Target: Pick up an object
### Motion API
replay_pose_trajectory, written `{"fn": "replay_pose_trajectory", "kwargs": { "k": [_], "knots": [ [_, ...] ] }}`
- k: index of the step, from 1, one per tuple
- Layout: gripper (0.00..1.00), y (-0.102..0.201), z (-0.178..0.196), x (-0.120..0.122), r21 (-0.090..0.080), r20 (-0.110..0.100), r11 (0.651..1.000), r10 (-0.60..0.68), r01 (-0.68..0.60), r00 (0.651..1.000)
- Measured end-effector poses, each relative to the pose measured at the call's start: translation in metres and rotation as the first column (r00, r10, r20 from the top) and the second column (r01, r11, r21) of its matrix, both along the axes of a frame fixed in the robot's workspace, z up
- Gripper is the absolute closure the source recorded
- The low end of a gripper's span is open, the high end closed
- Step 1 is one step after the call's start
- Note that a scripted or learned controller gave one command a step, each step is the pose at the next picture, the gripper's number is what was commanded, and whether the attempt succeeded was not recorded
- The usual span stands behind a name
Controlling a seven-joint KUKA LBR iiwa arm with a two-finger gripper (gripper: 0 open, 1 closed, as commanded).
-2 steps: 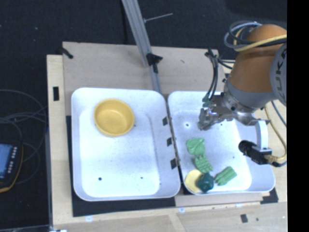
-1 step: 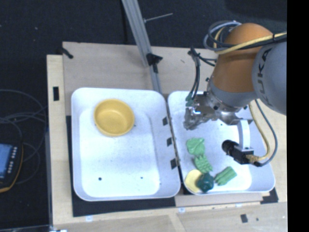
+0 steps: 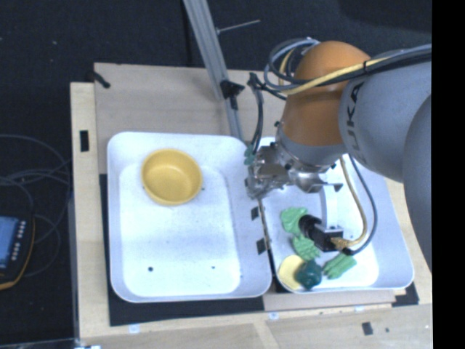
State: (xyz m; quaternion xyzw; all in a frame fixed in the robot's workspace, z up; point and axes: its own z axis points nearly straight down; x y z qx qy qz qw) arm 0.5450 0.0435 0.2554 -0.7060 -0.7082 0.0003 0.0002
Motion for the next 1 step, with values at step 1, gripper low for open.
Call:
{"fn": "replay_pose_trajectory", "kwargs": {
  "k": [1],
  "knots": [
    [1.00, 0.0445, -0.0028, -0.0028, 0.001, 0.001, 1.000, 0.000, 0.000, 1.000]
  ]
}}
